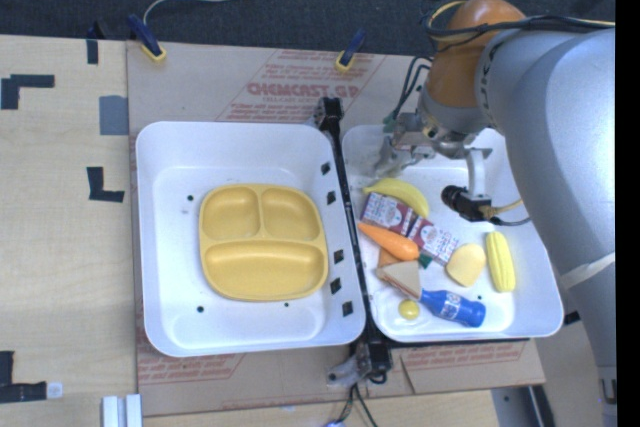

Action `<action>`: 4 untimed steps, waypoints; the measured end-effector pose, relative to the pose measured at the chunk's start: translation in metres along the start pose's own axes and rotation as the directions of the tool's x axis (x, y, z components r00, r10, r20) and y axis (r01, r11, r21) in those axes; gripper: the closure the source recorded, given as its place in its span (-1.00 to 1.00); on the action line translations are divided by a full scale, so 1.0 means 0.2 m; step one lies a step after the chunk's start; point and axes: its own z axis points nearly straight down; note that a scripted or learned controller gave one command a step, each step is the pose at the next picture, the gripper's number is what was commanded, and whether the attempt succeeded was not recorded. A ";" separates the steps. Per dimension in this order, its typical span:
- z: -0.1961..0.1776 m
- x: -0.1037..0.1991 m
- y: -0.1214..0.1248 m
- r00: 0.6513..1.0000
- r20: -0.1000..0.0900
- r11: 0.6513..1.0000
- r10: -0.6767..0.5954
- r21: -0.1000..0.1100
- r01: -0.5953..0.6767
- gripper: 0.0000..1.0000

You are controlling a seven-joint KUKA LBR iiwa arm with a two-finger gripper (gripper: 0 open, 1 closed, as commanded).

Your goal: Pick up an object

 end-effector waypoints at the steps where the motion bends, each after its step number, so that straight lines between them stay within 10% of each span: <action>1: 0.00 0.00 0.00 1.000 0.000 1.000 0.000 0.000 0.000 -1.00; 2: 0.05 0.00 0.00 1.000 0.000 1.000 0.001 0.001 -0.001 -1.00; 3: 0.00 0.00 0.00 1.000 0.000 1.000 -0.001 0.000 0.001 1.00; 4: 0.00 0.00 0.00 1.000 0.000 1.000 -0.001 0.000 0.001 -1.00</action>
